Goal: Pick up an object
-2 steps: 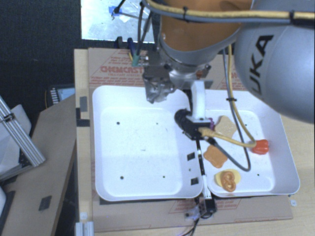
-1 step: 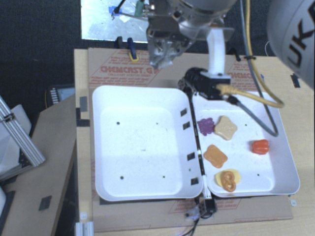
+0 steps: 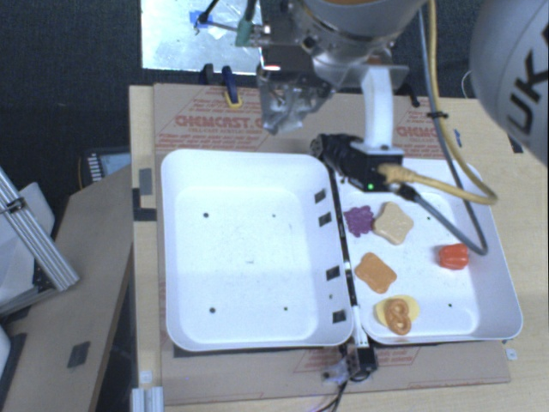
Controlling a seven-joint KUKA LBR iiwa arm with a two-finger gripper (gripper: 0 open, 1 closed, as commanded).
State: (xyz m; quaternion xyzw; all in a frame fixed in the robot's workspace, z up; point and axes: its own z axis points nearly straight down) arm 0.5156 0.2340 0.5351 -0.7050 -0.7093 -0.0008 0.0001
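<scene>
Pincer (image 3: 287, 110) hangs above cardboard-covered bench (image 3: 206, 118).

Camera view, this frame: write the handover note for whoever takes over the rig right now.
Gripper: raised above the bins' far edge, nothing visible between its fingers; open or shut can't be told.
Right bin: purple piece, tan piece, red piece, orange piece and a yellow and orange piece, all lying loose.
Left bin: no objects seen in it.
Done: nothing picked.
Left: descend on one piece, grasp, lift.
</scene>
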